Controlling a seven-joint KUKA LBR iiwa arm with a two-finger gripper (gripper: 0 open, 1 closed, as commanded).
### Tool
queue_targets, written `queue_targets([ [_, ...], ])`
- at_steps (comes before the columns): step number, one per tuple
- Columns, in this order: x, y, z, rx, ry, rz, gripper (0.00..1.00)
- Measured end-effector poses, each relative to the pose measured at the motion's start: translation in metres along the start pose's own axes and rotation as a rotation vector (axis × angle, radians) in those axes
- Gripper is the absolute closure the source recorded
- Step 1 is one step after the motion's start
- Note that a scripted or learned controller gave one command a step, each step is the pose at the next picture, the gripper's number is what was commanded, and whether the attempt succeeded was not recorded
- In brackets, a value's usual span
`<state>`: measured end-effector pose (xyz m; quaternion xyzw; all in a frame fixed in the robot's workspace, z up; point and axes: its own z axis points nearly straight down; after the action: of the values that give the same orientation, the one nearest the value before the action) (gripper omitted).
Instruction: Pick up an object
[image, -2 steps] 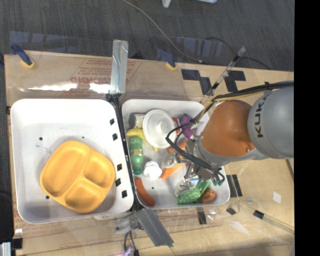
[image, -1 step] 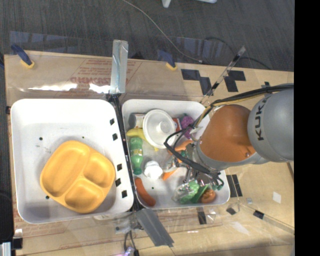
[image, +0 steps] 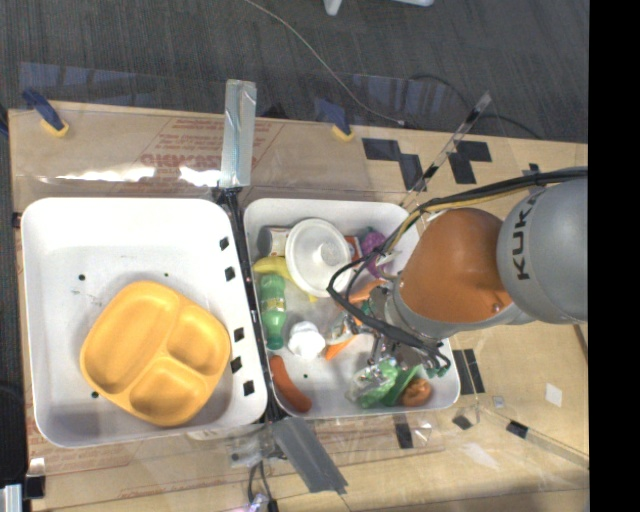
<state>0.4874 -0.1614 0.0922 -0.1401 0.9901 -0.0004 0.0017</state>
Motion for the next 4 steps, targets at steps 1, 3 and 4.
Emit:
queue_targets([
  [1,0.001,-0.001,0.0,0.001,-0.002,-0.204,0.0],
  [3,-0.016,0.011,-0.01,0.004,-0.009,-0.132,1.0],
  [4,-0.062,0.044,-0.001,0.005,0.0,-0.105,1.0],
])
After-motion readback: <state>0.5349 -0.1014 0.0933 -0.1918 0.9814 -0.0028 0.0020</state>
